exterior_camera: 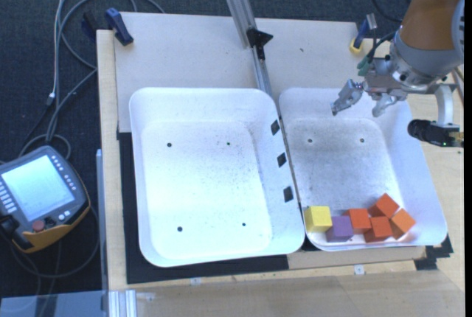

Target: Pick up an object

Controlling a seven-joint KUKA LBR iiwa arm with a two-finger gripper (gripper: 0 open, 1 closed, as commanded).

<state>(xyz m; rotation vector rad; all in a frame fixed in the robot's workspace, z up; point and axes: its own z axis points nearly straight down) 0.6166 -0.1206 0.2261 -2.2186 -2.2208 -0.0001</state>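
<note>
My fingers (pixel 363 103) are spread apart with nothing between them, hanging above the far end of the right bin (pixel 413 153). The blocks sit at that bin's near end, well apart from my fingers: a yellow block (pixel 318 217) toward the left bin (pixel 147 161), a purple block (pixel 340 227) touching it, then a cluster of orange blocks (pixel 380 217). Both bins rest on the bench (pixel 184 50).
</note>
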